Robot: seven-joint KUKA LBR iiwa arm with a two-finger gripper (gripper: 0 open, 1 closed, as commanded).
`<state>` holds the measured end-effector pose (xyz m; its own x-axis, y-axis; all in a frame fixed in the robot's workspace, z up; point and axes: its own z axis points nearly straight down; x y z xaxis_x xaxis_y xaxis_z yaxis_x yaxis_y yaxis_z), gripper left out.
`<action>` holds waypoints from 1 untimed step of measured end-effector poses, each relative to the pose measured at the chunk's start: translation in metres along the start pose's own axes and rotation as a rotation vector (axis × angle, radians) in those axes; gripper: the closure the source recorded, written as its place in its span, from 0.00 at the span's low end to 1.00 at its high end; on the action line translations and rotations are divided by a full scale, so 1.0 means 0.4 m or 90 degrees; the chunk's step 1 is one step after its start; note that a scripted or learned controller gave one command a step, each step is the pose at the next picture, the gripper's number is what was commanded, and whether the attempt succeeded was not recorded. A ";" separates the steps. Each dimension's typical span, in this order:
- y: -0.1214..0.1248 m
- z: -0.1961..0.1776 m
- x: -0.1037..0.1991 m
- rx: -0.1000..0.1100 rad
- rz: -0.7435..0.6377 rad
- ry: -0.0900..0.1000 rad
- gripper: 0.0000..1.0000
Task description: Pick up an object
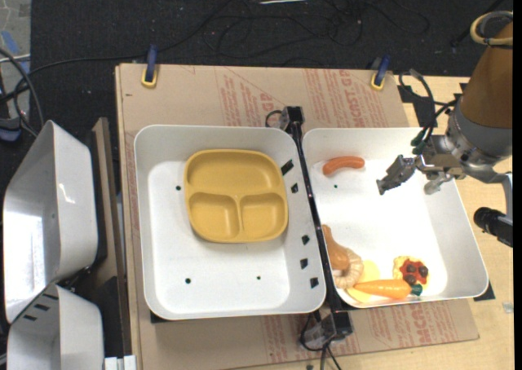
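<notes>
Nearest the camera, along the front edge of the right bin [457,222], lies a cluster of toy food: an orange carrot [382,287] lying flat, a pale shrimp-like piece [341,262] against the bin's left wall, a yellow slice [369,270] under them, and a small yellow piece with red and dark spots [411,269] just right of the carrot. A toy hot dog sausage [343,165] lies alone near the back left of the same bin, well apart from the cluster.

Reaching in from the right, the arm [489,91] shows its orange band above a grey wrist, bent down and leftward over the right bin. The gripper [416,173] hangs over the bin's upper middle, to the right of the sausage and apart from it. Its two fingers [395,174] are spread wide, one pointing left and down, the other nearer the wrist, and nothing sits between them.

Beside it, the left bin [155,222] holds a yellow divided plate [236,196] with three compartments, resting a little behind the bin's centre. Both bins sit side by side on a cardboard sheet [245,99] held by two yellow clamps [149,75] at its far edge. Another white bin [49,197] stands tilted at the far left.
</notes>
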<state>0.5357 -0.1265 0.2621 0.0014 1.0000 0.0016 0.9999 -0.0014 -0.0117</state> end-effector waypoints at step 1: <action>0.005 -0.014 0.001 -0.007 -0.002 -0.001 0.00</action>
<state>0.5378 -0.1262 0.2679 -0.0012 1.0000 0.0000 1.0000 0.0012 -0.0008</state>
